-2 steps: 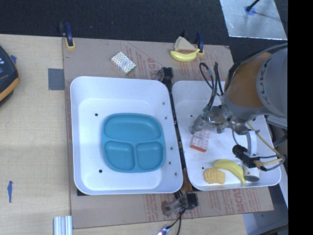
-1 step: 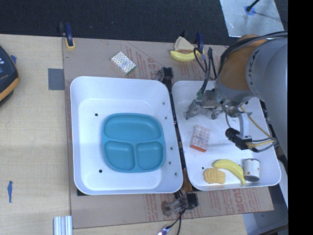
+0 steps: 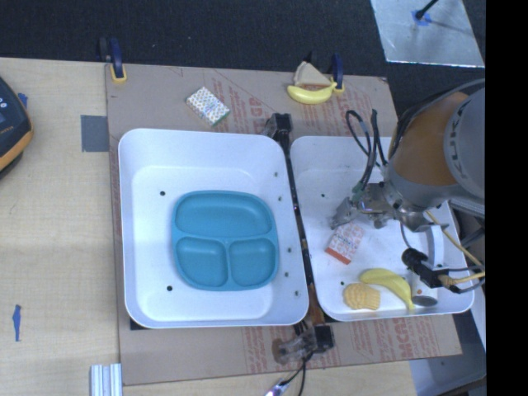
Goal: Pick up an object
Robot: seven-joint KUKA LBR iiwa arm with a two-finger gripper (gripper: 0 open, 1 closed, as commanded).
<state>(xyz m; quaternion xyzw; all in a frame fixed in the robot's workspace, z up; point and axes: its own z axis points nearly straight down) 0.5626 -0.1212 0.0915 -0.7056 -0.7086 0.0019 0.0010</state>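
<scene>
In the right bin (image 3: 330, 159), my gripper (image 3: 348, 215) hangs low over the middle of the floor, on the arm that comes in from the right. Just below and in front of it lies a small white packet with a red end (image 3: 345, 242); I see nothing between the gripper's tips. A yellow banana (image 3: 389, 285) and a round yellow ridged piece (image 3: 361, 296) lie near the bin's front edge. The left bin (image 3: 136, 221) holds a blue divided plate (image 3: 224, 239).
On the cardboard behind the bins lie a second yellow banana (image 3: 311, 94) with a sandwich wedge (image 3: 311, 74) and a small patterned packet (image 3: 207, 105). A black and yellow device (image 3: 10, 130) sits at the far left edge. Black cables (image 3: 363, 134) loop over the right bin's back.
</scene>
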